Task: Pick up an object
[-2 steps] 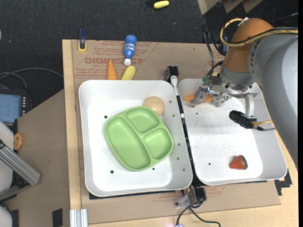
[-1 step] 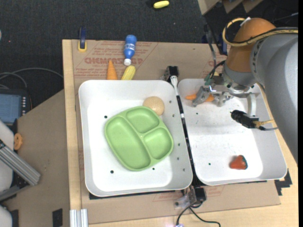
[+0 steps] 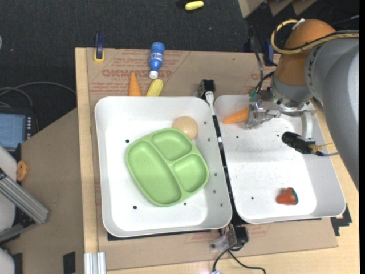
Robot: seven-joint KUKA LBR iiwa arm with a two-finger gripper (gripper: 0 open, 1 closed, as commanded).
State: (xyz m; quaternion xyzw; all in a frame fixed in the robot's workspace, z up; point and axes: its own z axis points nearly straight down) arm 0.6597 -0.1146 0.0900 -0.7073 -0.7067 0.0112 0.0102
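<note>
The pincer (image 3: 255, 117) is low in the upper right of the frame, touching the orange carrot (image 3: 236, 117) at the right bin's (image 3: 268, 213) top corner, probably to grasp it; how far it opens I cannot tell.

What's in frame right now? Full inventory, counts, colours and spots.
Bins: 2, white, side by side on the bench.
Divided plate: 1, green, left bin.
Round object: 1, beige, left bin, at the plate's far edge.
Carrot: 1, orange, right bin, far corner, beside the gripper.
Strawberry-like toy: 1, red, right bin, near side.
Bottle: 1, blue and white, bench behind left bin.
Carrot on bench: 1, orange.
Corn-like toy: 1, yellow, next to it.
Gripper: 1, grey, over right bin's far end.
</note>
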